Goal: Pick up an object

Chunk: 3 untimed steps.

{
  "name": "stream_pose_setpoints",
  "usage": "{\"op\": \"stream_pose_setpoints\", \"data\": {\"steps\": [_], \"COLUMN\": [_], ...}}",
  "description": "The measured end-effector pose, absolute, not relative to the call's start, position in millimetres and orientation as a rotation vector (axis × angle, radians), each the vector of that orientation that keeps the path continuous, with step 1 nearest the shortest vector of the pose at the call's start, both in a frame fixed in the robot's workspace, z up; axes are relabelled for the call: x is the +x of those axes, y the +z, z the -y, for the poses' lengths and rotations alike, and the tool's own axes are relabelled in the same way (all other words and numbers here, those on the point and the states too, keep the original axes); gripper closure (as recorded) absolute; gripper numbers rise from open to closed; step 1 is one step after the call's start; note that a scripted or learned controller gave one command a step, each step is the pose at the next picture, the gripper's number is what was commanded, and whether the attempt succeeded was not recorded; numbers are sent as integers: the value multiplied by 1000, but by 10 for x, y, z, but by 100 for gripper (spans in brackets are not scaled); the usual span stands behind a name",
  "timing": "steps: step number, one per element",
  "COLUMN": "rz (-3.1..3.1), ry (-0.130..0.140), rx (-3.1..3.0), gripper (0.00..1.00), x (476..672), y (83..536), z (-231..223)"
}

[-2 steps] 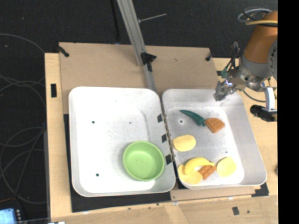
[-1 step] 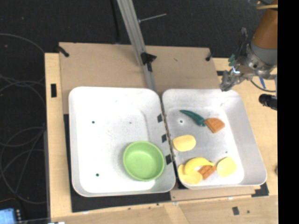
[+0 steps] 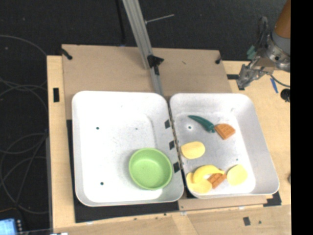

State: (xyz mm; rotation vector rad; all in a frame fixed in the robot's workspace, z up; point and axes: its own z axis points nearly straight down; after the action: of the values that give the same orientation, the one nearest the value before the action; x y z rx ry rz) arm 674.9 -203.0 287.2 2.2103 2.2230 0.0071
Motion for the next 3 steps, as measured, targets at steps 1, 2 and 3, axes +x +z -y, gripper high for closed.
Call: {"op": "stream_pose_setpoints", "data": {"steps": [1, 2, 3], "rz": [-2227, -2229, -2228], "ry": [2, 1, 0], "rx": [2214, 2215, 2215], "gripper": [100, 100, 100], "x": [6633, 6527, 6445], "y": [2903, 2787, 2625], "z": [1594, 996, 487]}}
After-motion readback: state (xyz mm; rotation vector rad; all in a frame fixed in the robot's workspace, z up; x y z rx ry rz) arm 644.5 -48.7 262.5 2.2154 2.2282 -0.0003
